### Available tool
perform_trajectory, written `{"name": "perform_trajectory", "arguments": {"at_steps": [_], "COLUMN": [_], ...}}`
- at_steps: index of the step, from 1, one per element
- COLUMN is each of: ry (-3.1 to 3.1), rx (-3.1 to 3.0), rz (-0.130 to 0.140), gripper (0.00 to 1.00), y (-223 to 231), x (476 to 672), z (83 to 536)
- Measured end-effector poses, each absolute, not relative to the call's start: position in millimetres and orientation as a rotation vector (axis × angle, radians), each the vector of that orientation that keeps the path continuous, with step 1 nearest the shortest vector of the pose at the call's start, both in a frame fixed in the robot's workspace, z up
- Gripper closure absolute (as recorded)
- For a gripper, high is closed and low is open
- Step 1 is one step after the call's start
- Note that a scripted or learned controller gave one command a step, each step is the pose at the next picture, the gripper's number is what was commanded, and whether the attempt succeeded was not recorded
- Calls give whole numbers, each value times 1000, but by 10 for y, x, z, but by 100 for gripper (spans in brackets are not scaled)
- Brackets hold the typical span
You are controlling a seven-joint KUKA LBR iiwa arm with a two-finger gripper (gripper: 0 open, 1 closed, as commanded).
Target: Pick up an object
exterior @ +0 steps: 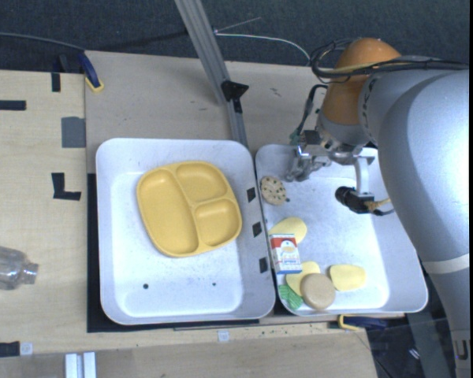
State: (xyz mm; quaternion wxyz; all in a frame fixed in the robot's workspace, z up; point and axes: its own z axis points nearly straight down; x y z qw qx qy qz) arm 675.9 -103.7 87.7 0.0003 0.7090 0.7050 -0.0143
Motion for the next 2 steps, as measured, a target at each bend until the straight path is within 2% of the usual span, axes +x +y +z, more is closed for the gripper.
{"name": "perform_trajectory", "arguments": {"at_steps": [1, 2], "ry": [2256, 2220], "rx": [2247, 2225], "rz": [-3, -43], "gripper": [100, 100], "y": [-1573, -993], "x": [6776, 6762], "z": [857, 877]}}
